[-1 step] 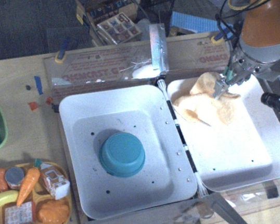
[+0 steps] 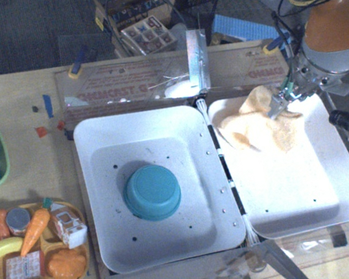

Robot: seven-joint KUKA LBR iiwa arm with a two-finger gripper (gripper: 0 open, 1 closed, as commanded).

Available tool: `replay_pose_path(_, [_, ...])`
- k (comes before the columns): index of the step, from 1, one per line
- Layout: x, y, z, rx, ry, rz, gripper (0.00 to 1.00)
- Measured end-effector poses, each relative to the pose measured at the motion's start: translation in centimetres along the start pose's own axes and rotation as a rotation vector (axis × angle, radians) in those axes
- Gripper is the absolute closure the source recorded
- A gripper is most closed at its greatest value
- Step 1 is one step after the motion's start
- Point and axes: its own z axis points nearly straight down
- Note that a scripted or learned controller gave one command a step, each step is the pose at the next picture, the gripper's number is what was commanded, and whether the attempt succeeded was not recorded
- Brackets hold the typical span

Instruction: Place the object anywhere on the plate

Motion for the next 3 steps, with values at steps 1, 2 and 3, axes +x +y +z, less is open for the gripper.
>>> replay_pose_path(1, [5.1, 0.4, 0.8, 0.002, 0.003, -0.399, 1.0])
replay_pose_path(2, [10.4, 0.5, 1.5, 0.0, 0.003, -0.796, 1.0])
replay_pose_path(3, [14.8, 1.1, 1.5, -0.002, 0.003, -1.193, 1.0])
